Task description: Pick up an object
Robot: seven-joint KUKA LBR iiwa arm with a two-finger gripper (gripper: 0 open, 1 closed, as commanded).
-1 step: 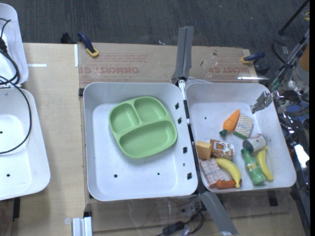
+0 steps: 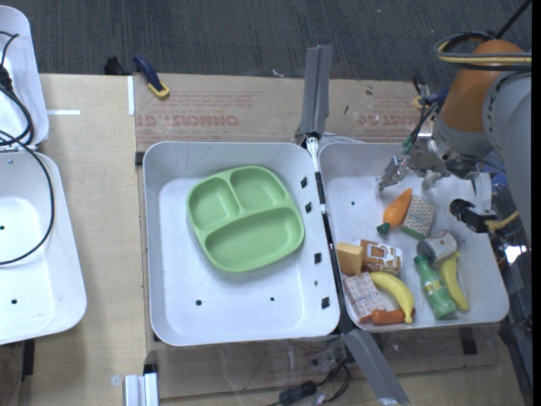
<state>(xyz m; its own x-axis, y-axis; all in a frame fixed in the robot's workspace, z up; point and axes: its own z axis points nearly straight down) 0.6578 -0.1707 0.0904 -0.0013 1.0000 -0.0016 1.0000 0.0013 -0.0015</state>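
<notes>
Reaching in from the right, the grey arm [image 2: 499, 100] with its orange band holds the end effector [image 2: 396, 176] low over the upper part of the right bin [image 2: 355, 163], well inside its far rim; whether it is released or clenched I cannot tell. Nothing shows between its tips. Just below it and slightly to the right lies a toy carrot [image 2: 396, 208], tilted, with a speckled sponge-like block [image 2: 418, 216] touching the carrot's right side. Further below sit a yellow cheese wedge [image 2: 349, 257] and a small orange carton [image 2: 382, 256], side by side. Beyond them, near the bin's near edge, are a banana [image 2: 396, 293], a wrapped packet [image 2: 363, 294], a green bottle [image 2: 434, 289] and a second banana [image 2: 456, 281], packed closely together. The open white floor of this bin lies to the left of the end effector, along the divider wall. Far to the left, across the divider, the left bin [image 2: 169, 286] holds a green sectioned plate [image 2: 245, 218] with bare floor all around it. The counter [image 2: 93, 125] stretches beyond that.
</notes>
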